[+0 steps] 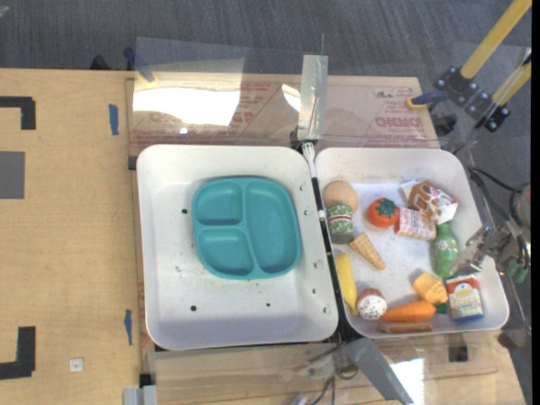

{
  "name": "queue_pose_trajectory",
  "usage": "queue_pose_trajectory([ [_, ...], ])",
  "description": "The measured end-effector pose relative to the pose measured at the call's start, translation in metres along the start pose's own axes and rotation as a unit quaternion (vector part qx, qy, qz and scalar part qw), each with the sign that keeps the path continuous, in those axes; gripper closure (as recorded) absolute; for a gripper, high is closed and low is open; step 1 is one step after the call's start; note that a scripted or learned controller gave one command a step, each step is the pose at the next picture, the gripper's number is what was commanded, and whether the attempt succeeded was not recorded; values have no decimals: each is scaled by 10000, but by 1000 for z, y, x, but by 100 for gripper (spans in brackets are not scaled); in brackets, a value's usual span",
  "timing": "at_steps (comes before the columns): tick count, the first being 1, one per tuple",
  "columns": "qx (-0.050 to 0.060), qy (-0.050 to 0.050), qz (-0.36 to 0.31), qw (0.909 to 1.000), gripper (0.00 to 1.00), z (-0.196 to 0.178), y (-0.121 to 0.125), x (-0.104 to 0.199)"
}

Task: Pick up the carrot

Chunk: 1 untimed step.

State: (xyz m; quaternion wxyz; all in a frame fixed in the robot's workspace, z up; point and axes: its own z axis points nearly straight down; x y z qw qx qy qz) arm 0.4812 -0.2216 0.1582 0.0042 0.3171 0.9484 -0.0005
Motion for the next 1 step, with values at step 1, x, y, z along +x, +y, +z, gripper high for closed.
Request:
queue_pose_trajectory([
  [1,-9,-25,-8,10000,100,-10,1,-1],
])
